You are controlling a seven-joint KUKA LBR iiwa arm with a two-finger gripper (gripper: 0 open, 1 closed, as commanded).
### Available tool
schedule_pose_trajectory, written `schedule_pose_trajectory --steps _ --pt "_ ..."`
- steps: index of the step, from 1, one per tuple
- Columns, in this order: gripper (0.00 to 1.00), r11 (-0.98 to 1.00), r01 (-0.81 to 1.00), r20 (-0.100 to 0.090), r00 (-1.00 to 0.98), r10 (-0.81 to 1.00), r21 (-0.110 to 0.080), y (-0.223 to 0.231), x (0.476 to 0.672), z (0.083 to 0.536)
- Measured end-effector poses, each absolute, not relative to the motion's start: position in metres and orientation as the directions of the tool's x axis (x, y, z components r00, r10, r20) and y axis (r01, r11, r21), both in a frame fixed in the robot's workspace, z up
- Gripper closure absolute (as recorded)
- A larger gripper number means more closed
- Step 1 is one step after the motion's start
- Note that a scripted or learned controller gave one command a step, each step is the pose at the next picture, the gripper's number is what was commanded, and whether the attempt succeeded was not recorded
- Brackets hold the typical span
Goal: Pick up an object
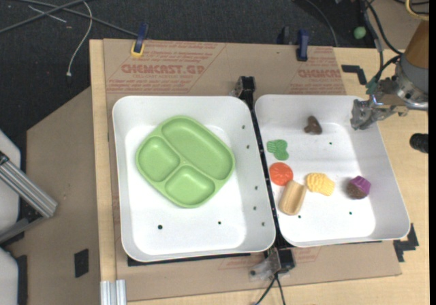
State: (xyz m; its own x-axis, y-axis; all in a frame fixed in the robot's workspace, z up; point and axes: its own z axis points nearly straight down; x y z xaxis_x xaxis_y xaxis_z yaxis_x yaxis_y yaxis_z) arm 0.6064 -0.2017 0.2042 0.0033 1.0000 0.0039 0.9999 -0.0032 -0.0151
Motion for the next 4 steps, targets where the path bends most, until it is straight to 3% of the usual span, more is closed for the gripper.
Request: schedule_pose_trajectory --steps 1,2,4 --pt "0.0 0.001 1.0 0.001 -0.001 1.0 0.0 -0.201 0.61 0.213" --pt "0.0 0.001 1.0 0.002 -0.001 1.0 -0.005 -0.2 0.611 0.151" --pt "0.0 0.001 1.0 0.002 -0.001 1.0 -0.004 -0.197 0.613 0.084"
